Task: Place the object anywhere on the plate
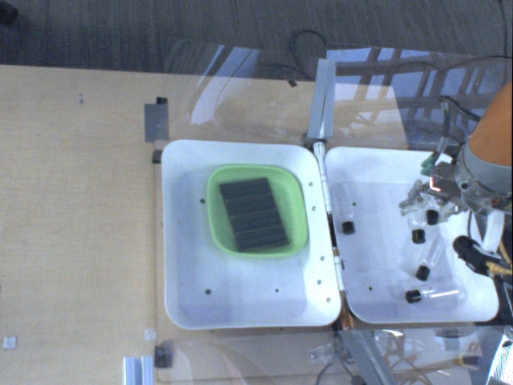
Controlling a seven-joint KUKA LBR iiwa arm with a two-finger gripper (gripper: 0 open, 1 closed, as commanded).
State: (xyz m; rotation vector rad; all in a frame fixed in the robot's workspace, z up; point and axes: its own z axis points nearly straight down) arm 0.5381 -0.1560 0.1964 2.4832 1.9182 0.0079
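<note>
Block lies on the plate, long axis near-vertical, well left of the gripper (grip state unclear).

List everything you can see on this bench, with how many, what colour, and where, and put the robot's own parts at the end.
white bins: 2, white, side by side on the bench; left bin, right bin
plate: 1, green, square with rounded corners, in the left bin
dark block: 1, dark grey, ridged, lying on the plate
small black pieces: about 5, black, scattered in the right bin, e.g.; what they are is too small to tell
bench: 1, light wood
arm: 1, orange band at the right edge
gripper: 1, grey, over the right bin
</note>
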